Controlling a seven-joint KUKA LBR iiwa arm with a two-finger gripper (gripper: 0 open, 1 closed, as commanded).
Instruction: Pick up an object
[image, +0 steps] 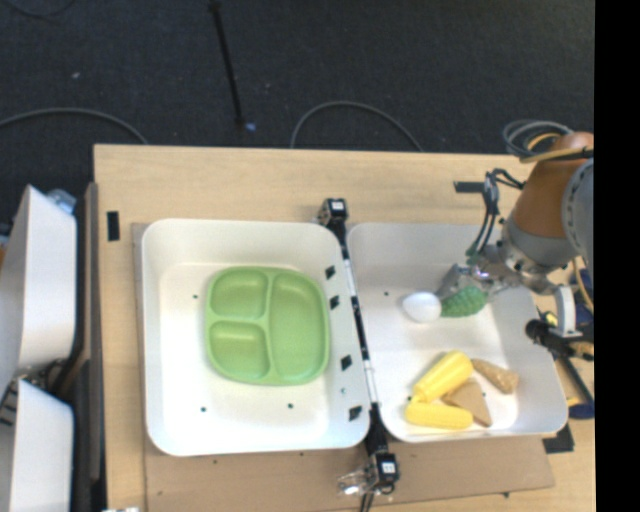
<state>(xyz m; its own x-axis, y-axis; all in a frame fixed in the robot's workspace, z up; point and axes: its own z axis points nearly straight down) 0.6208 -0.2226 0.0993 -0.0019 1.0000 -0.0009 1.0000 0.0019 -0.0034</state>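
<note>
In the right bin, a small green ridged object lies near the middle of the back half, its long axis running roughly left to right with a slight downward tilt toward the left. Its left end touches, or very nearly touches, a white egg-shaped object just beside it. The gripper comes in from the right and sits right over the green object's upper edge; whether its pincer is spread or pinching the green piece cannot be told, since the metal parts blur into the object there.

Toward the front of the same bin lie two yellow pieces, one angled up to the right and one lying nearly level below it, touching two tan wedge-shaped pieces on their right.

The left bin holds a light green divided plate with three compartments, lying flat near its centre.

The arm, with its orange band, is cut off at the right, and its wrist covers part of the right bin's far right wall.
</note>
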